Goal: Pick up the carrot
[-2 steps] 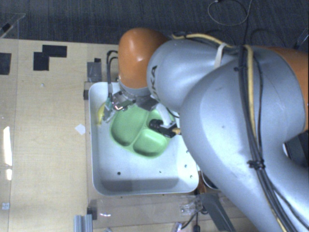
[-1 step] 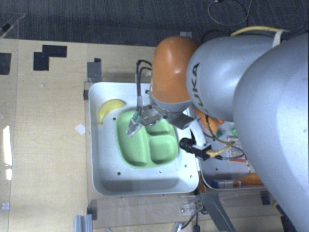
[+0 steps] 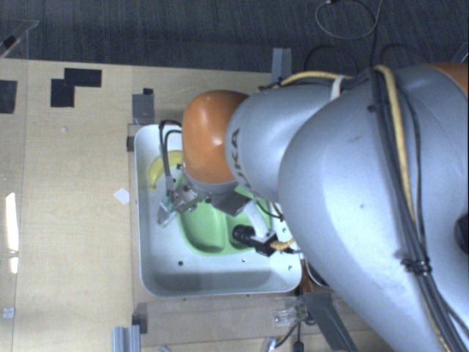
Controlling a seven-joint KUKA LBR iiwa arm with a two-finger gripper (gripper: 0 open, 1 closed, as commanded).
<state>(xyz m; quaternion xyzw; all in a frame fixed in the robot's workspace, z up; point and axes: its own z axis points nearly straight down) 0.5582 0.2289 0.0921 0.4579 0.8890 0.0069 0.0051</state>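
Carrot unseen, hand over bin

The grey arm with its orange band reaches down into the left white bin on the bench. Its gripper hangs beside a light green object, with a yellow object near the bin's far wall.
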